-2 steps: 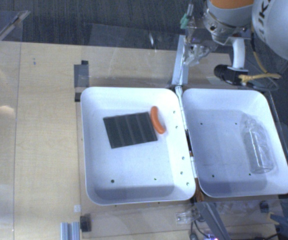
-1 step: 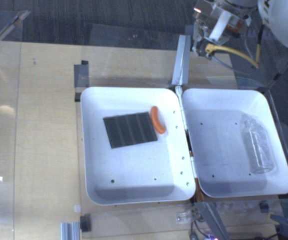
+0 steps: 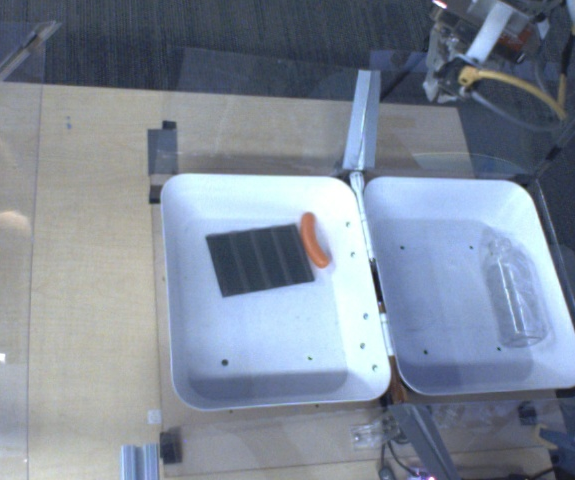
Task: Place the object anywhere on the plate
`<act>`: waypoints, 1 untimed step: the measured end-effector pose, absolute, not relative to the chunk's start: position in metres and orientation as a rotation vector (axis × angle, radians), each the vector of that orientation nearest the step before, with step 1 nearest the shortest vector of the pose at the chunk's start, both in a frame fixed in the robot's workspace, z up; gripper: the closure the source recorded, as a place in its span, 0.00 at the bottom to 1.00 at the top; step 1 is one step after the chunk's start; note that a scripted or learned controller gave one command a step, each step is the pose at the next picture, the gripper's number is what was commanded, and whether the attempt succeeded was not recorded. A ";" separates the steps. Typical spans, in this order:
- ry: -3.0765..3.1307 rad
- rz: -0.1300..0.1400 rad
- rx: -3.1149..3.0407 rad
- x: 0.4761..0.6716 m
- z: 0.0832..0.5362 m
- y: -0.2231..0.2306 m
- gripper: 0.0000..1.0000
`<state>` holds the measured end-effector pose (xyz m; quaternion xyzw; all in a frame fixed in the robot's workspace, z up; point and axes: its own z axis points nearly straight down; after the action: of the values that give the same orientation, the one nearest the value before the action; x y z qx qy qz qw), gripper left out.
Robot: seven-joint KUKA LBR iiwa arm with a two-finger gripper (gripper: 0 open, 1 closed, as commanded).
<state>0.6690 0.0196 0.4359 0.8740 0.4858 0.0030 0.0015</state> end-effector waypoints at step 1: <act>0.945 0.009 2.994 0.669 0.436 -0.047 1.00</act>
<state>0.6689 -0.0472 0.4358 0.9536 0.3009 0.0027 0.0011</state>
